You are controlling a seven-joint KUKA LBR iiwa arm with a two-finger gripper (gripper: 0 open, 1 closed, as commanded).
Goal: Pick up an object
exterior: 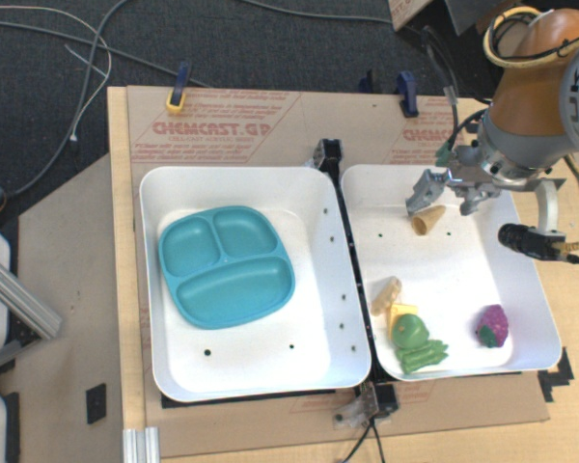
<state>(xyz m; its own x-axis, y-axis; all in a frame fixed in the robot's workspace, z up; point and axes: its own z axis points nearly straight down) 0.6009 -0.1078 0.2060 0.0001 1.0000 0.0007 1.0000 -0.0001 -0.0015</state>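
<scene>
My gripper (450,199) hangs over the far part of the right bin (521,287), fingers spread open with nothing between them. A small tan cone-shaped piece (427,221) lies on the bin floor just under and in front of the left finger (425,193); whether they touch I cannot tell. Nearer the front of the same bin lie a beige piece (386,295), a yellow and green toy (407,328), a green bean pod (424,355) and a purple grape bunch (492,325).
A teal divided plate (228,264) lies in the left bin (164,355). A black divider (345,239) runs between the bins. Clamps (180,83) hold the cardboard base at the back. A black fitting (536,240) sticks out by the right bin's edge.
</scene>
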